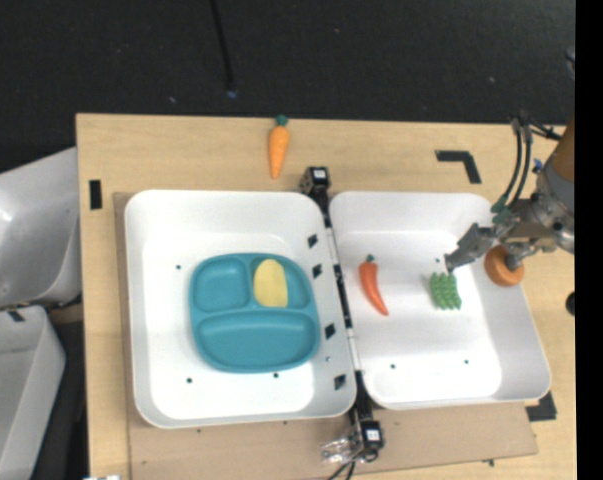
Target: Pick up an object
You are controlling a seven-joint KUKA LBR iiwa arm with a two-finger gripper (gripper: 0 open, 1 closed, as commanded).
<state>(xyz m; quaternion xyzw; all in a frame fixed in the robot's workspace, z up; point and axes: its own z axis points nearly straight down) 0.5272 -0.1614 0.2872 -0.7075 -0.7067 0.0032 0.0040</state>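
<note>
My gripper [473, 246] reaches in from the right over the right bin [421, 378], low near its right side. Just below and left of it lies a small green bumpy object [444, 291]. An orange round object [503, 268] sits right beside the gripper at the bin's right wall; whether it is held cannot be told. A red-orange chili pepper [372, 285] lies at the left of the same bin, apart from the gripper.
The left bin [161, 378] holds a blue divided plate [231, 343] with a yellow object [270, 283] in its upper right compartment. A toy carrot [278, 146] lies on the wooden bench beyond the bins.
</note>
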